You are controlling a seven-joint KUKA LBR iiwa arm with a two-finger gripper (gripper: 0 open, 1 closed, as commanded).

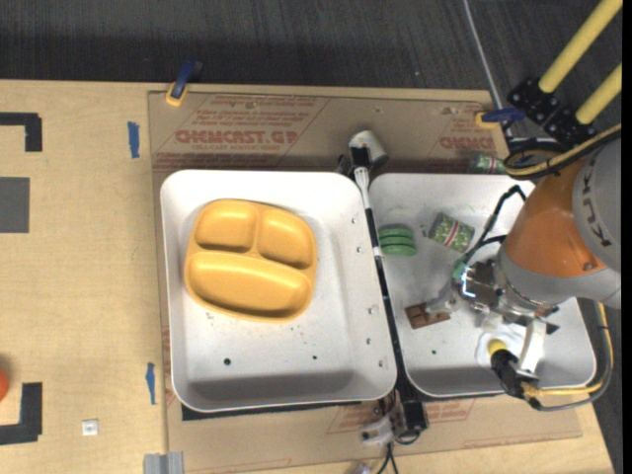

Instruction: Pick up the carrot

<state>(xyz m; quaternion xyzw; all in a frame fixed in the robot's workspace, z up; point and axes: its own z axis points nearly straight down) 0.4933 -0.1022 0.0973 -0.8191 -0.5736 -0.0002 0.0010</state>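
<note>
Carrot first: I cannot tell where it lies, nor which way its long axis runs or points. The arm (558,240) covers much of the right bin's right half, and whatever sits under it is hidden.

Nearest the camera, at the far left of the pale wooden worktop (79,294), a small red-orange thing (3,383) is cut by the picture's edge, with too little showing to name it. A strip of blue tape (150,383) sits just left of the left bin (180,363). The right bin (444,368) meets it along a seam where a black cable (380,275) runs from near to far.

The claw (466,282) hangs over the middle of the right bin, facing left. Whether it is apart or together cannot be told. A small brown piece (427,315) lies on the bin floor just beside it, to the left and a little nearer.

In the left bin a yellow three-compartment plate (252,257) lies flat, with one long compartment on the near side and two smaller ones beyond.

Farther back in the right bin, a green ribbed piece (397,240) rests near the seam. A small can (449,231) with a green, white and red label lies on its side just right of it, not touching.

A printed cardboard sheet (326,126) lies under both bins, with a blue-and-yellow clamp (183,82) at its far left corner. Two yellow poles (583,42) slant across the far right above dark floor (296,18).
</note>
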